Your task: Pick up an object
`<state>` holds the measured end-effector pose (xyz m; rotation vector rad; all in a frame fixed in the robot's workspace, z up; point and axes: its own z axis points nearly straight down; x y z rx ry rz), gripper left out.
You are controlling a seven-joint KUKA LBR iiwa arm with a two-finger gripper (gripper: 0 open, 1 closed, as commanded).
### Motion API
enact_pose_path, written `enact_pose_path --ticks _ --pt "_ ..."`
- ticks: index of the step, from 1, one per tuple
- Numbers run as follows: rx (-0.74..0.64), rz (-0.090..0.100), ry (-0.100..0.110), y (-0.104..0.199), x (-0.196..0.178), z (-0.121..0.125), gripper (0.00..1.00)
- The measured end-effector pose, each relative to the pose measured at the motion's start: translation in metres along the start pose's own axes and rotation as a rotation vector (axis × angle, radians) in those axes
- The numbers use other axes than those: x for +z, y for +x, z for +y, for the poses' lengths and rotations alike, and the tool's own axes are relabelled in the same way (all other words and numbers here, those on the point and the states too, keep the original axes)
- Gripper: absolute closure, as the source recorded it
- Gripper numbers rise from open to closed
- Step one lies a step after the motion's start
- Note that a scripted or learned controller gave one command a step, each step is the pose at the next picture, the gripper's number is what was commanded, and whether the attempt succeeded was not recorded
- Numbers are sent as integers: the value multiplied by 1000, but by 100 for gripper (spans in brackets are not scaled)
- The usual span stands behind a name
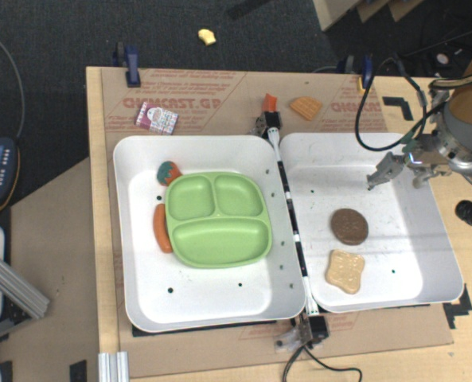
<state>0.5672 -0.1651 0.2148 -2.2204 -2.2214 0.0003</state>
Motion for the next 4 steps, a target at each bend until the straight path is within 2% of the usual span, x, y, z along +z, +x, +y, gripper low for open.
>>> enact_pose_path --ticks 1,2,3,4 --pt "-2 2 4 35 61 -15 0" --pt "1 1 3 32 133 -7 0" --pt "2 -1 -4 32 120 -6 100" --pt "-7 1 -8 110 25 -14 100"
